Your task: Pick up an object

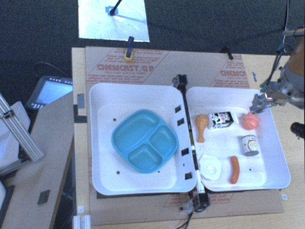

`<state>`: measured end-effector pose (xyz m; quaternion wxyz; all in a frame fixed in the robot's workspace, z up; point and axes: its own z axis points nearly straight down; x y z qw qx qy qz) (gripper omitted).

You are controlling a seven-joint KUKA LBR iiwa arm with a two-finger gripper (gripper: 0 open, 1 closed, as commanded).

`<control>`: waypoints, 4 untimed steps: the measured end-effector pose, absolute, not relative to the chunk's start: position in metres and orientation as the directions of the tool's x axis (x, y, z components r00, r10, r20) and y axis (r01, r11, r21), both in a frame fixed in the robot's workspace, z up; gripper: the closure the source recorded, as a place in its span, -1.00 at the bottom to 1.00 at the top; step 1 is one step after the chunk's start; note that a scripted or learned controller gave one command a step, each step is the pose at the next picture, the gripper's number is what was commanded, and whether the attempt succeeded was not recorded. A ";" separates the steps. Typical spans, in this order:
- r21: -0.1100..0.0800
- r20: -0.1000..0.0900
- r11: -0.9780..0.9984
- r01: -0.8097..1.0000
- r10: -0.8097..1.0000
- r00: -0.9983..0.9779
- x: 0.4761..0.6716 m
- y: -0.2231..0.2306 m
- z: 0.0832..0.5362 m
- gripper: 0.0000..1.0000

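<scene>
The right bin (274,147) holds a chicken drumstick (202,125), a small black-and-white milk carton (222,119), a pink strawberry-like toy (251,121), a small tin can (249,145), a fried egg (210,167) and a sausage (234,169). My gripper (257,104) hangs over the bin's far right corner, just above and right of the pink toy. Nothing shows between its tips.
The left bin (102,128) carries a blue three-compartment plate (145,140). A black clip divider (187,137) joins the two bins. A tablet (50,93) and a metal rail (19,132) lie at the left of the bench.
</scene>
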<state>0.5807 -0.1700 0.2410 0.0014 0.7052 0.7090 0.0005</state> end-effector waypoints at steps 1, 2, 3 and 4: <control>-0.001 0.002 0.011 1.000 1.000 -0.011 0.593 -0.111 0.241 1.00; -0.002 0.002 0.011 1.000 1.000 -0.011 0.595 -0.058 0.244 1.00; -0.003 0.002 0.011 1.000 1.000 -0.011 0.599 -0.007 0.246 1.00; -0.003 0.002 0.011 1.000 1.000 -0.011 0.601 0.050 0.246 1.00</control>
